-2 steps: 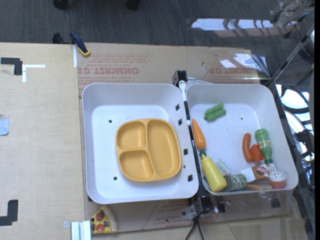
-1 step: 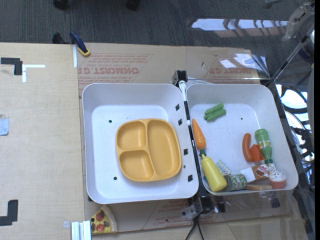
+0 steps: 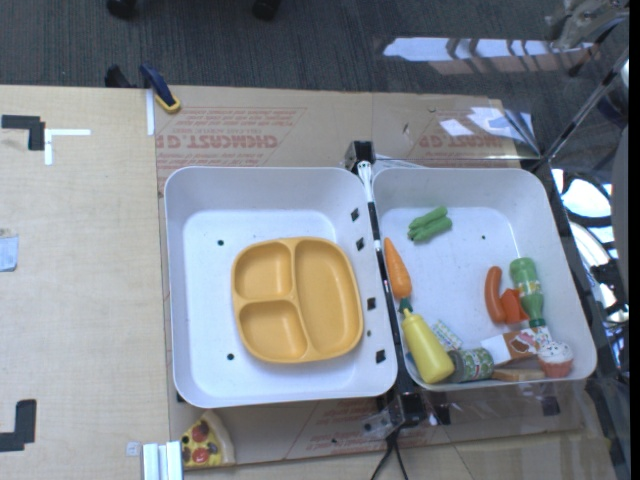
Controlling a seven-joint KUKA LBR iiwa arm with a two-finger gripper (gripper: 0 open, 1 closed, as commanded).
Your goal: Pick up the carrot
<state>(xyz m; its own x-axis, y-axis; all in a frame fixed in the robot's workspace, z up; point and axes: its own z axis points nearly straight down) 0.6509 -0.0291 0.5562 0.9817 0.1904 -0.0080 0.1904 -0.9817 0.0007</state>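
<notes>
Operator: Bench surface is carrying what, at this moment?

Technician: Brown cardboard (image 3: 250, 133) is covering the bench under two white bins sitting side by side, their inner walls touching. Dark carpet is showing beyond the far edge.

Operator: What is the left bin (image 3: 190, 298) holding?

Technician: A yellow divided plate (image 3: 297, 298) is lying flat near its middle.

Operator: Where is the carrot (image 3: 397, 268) lying?

Technician: It is lying in the right bin (image 3: 560, 258), along the wall next to the left bin, with its pointed end facing the far side. Its near end is just beside the tip of a yellow bottle (image 3: 427, 348).

Operator: What else is occupying that bin?

Technician: Green pods (image 3: 430, 224) are lying near the far wall, apart from the carrot. A red sausage (image 3: 493, 293) and a green bottle (image 3: 527, 286) are sitting toward the right wall. A cupcake (image 3: 553, 353) is resting in the near right corner.

Operator: Jaw state?

Technician: Cannot tell from this view.

Operator: Anything outside the bins?

Technician: A toy pizza slice (image 3: 203, 442) is lying on the bench by the left bin's near corner.
</notes>
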